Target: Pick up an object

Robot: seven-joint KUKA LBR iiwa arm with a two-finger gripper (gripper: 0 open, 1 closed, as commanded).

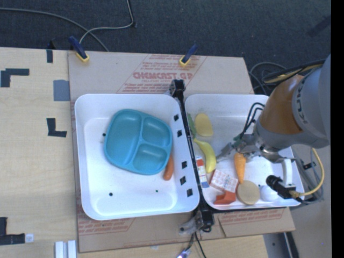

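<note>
My gripper (pixel 236 150) hangs low over the middle of the right bin (pixel 231 102), at the end of the grey arm with its orange band (pixel 282 109). Just below it lies an orange carrot (pixel 239 167), its upper end right at the gripper's tip. A yellow banana (pixel 207 153) lies to the gripper's left, with a pale yellow lemon-like piece (pixel 203 124) above it. Toward the front of the bin sit a red-and-white box (pixel 224 180), a red piece (pixel 224 198) and a round tan disc (pixel 248 192).
The left bin (pixel 88 160) holds a blue divided plate (pixel 138 141) with a small orange carrot (pixel 169 169) at its lower right edge. A black divider (pixel 185 144) runs between the bins. Cables (pixel 306 190) trail at the right bin's outer side.
</note>
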